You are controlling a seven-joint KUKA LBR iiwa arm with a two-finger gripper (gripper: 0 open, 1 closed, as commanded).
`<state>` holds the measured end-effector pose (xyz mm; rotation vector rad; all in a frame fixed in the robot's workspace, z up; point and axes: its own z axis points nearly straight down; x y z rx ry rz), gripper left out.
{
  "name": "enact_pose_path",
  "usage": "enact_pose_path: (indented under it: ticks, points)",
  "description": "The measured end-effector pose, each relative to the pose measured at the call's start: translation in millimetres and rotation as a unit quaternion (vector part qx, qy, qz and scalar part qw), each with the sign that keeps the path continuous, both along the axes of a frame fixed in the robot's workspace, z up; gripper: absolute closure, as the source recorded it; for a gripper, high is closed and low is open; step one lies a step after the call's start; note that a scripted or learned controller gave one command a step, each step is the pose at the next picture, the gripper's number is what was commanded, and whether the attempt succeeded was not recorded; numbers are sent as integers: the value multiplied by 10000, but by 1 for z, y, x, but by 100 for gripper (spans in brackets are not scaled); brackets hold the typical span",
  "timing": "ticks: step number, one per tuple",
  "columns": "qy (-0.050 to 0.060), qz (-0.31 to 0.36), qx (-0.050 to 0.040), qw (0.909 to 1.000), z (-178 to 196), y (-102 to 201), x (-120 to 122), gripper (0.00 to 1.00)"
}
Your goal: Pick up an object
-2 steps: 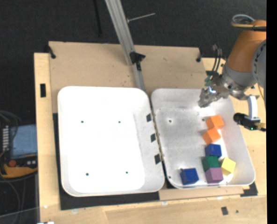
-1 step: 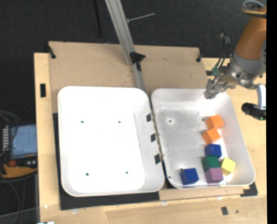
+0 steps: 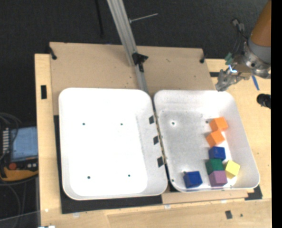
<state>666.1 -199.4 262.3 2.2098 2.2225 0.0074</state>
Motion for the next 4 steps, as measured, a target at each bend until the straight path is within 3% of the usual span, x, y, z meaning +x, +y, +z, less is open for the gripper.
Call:
enact_pose_path:
  ticks: [4]
  points:
    - [54,3,10,10000,-36,188,5,100]
